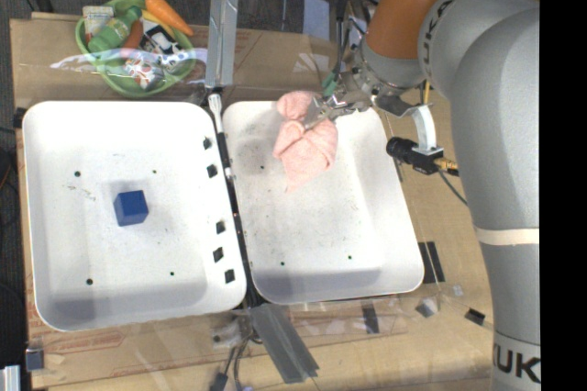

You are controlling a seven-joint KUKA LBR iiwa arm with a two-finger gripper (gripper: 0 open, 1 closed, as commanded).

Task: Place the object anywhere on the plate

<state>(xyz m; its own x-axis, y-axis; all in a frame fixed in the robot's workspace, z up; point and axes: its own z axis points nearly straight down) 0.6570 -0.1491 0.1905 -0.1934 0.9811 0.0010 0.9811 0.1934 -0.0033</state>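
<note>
A soft pink crumpled thing [306, 143] lies in the far part of the right bin [367, 261]. My gripper [332, 106] is right at its upper right edge, touching or just above it, and the wrist hides the contact. A blue cube [131, 207] sits alone in the left bin [55, 288], left of its middle and far from the gripper.
A green bowl [124, 79] with a toy carrot and other small items stands behind the left bin, at the bench's far left corner. The arm [477, 86] covers the right side of the bench. A grey divider rail [229, 196] runs between the bins.
</note>
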